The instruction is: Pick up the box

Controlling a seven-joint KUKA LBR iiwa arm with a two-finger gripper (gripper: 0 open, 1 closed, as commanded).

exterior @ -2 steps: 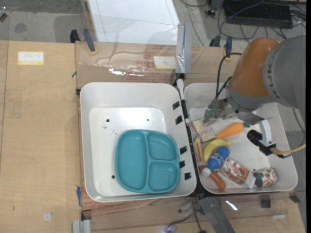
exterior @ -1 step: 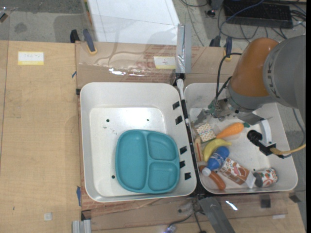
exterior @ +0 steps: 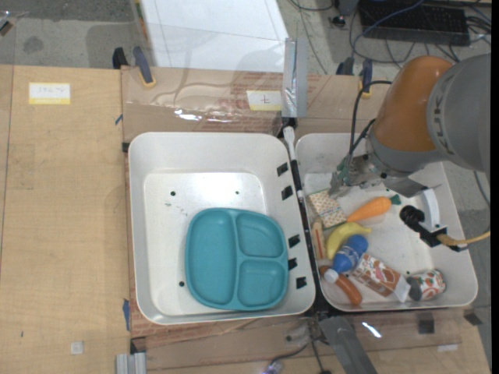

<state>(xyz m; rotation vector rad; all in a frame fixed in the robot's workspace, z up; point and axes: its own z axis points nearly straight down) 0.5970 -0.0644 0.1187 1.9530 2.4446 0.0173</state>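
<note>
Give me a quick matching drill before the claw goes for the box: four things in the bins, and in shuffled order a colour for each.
Things:
1. divided tray
2. carrot
3. banana
4. bottle

Colours:
A. yellow
B. teal
C. blue with a white cap
D. orange

Pairs: 1-B, 2-D, 3-A, 4-C

The tray lies in the left bin; the other three lie in the right bin, where the claw hangs near its upper left corner.
</note>
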